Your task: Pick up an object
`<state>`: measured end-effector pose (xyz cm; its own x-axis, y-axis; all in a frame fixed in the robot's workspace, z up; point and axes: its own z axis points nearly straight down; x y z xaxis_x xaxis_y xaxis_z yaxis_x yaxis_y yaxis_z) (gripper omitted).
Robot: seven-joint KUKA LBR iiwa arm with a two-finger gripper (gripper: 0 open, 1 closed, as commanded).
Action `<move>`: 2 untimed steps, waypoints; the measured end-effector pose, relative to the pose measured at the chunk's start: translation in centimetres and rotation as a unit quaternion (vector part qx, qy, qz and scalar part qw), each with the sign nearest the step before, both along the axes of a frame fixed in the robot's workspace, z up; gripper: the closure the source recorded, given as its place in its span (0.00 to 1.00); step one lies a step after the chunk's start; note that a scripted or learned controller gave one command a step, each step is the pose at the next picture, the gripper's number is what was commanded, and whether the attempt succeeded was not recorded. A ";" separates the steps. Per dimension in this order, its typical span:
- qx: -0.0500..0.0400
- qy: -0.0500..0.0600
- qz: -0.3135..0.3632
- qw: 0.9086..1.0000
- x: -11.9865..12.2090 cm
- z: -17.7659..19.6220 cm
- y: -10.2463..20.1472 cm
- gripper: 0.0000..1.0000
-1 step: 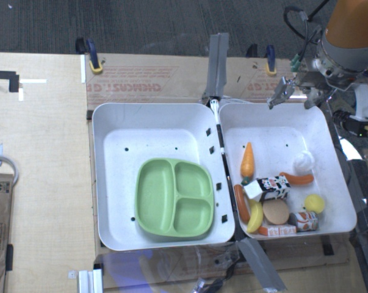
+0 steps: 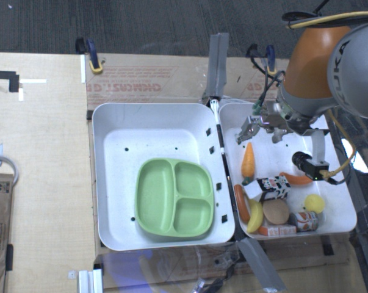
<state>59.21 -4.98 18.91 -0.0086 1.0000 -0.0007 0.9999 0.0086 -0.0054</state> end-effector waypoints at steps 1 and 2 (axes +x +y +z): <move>0.001 0.000 0.129 0.992 -1.1 -5.1 -4.6 0.00; 0.001 -0.001 0.154 0.988 -4.1 -10.0 -5.1 0.00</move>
<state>55.10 -10.11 8.92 -0.3119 0.9501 0.0017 0.9501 0.3119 -0.0039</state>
